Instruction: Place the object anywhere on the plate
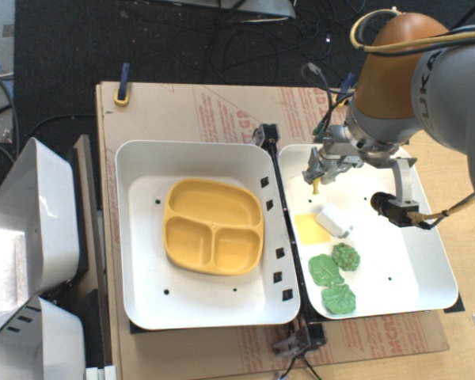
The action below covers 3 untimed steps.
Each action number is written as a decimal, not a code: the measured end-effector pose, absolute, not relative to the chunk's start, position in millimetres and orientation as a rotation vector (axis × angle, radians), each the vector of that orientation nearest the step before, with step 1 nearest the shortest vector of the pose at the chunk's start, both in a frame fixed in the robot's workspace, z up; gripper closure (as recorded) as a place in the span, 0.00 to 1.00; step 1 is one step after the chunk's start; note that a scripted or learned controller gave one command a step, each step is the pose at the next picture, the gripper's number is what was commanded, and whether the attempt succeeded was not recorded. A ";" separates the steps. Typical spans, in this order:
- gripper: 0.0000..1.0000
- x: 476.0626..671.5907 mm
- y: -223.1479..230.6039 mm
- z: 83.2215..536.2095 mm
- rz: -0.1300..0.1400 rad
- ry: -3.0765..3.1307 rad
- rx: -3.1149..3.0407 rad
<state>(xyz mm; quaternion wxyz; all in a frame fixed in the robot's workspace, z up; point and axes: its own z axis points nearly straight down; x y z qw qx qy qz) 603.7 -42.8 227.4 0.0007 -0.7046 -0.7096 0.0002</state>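
Nearest the camera, along the front of the right bin, three green leafy toy pieces lie clustered together. Just behind them sit a flat yellow square and a small white block, the block touching the square's right edge. Above these hangs the gripper, carried by a grey arm with an orange band, reaching in from the right; whether its pincer is apart or together cannot be told, and nothing is visible held in it. In the left bin rests a yellow divided plate with three compartments, all bare. Judging by this, the task has barely begun: no object has been lifted, and picking one up, carrying it across and setting it on the plate all remain.
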 end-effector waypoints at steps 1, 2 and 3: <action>1.00 594.0 9.9 218.1 0.002 -2.227 -2.213; 1.00 577.7 52.2 221.2 0.002 -2.228 -2.211; 1.00 574.7 106.8 233.3 -0.002 -2.230 -2.212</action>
